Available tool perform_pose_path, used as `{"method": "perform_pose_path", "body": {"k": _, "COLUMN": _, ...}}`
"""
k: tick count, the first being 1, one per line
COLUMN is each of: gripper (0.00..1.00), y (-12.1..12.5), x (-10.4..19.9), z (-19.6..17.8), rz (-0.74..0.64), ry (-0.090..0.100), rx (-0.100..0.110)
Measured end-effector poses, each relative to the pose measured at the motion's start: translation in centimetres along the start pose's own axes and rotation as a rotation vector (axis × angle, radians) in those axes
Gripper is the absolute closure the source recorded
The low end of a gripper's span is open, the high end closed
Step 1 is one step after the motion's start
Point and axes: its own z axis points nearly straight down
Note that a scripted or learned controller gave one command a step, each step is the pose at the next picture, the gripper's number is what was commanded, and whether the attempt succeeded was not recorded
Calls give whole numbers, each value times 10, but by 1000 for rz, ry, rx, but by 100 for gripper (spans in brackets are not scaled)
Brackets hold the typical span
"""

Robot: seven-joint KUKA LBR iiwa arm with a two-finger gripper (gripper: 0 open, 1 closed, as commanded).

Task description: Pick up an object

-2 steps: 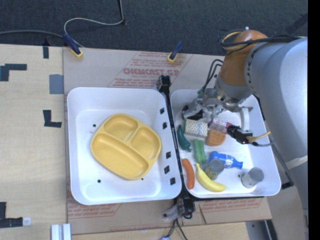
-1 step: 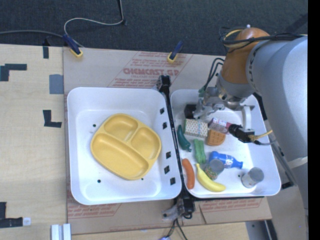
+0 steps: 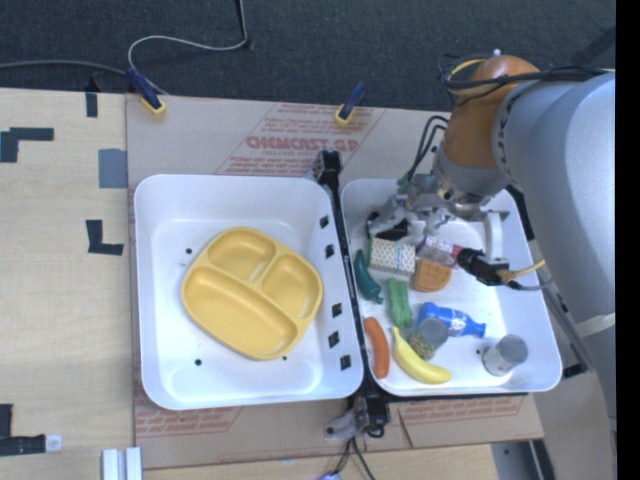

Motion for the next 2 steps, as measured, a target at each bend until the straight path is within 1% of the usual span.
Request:
{"method": "perform_pose_path", "body": {"k": 1, "gripper": 100, "y": 0, "x": 0, "z": -10, "rz": -1, "ry": -1, "rx": 1}}
{"method": "perform_pose_path", "body": {"k": 2, "gripper": 0, "y": 0, "x": 0, "z": -10, "rz": -1, "ry": -1, "rx": 1}}
